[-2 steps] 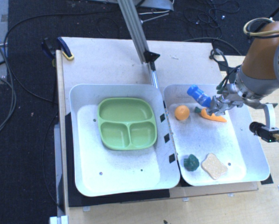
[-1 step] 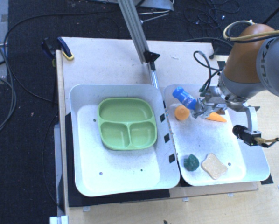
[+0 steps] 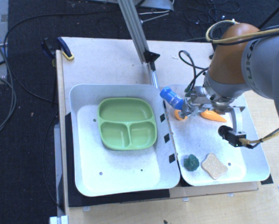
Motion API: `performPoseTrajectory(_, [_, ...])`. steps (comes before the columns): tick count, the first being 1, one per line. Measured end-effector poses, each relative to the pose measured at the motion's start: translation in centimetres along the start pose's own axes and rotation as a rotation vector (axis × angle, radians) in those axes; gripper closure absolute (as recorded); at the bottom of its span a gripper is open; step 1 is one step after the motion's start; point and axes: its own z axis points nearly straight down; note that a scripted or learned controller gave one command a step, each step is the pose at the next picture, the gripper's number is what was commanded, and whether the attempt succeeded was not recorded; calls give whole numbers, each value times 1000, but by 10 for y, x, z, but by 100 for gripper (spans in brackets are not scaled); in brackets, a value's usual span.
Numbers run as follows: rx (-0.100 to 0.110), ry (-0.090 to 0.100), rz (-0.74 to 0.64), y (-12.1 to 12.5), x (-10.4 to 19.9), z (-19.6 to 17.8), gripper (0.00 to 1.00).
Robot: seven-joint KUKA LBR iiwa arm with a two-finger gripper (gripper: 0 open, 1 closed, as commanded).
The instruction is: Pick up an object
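The right bin [image 3: 251,164] holds a blue cylinder-like object [image 3: 170,97] at its upper left, with a small orange piece [image 3: 180,115] just below it. An orange carrot-shaped object [image 3: 213,116] lies right of them. A dark green lump [image 3: 191,163] and a tan bread-slice shape [image 3: 214,166] lie near the front edge. My gripper [image 3: 186,108] hangs low over the bin's upper left, right beside the blue object and the small orange piece, partly covering the carrot shape. I cannot tell whether it touches any of them.
A light green divided plate [image 3: 128,123] lies in the left bin [image 3: 83,171]. A slanted metal pole [image 3: 135,24] comes down to the bins' back edge. The grey arm with its orange band [image 3: 233,55] and cables [image 3: 237,139] crosses over the right bin's back right.
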Motion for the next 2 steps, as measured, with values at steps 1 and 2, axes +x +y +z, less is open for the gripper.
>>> performPoseTrajectory(1, [0, 0, -1, 1, 54, 3, 100])
performPoseTrajectory(2, [-3, 0, -2, -1, 108, -18, 100])
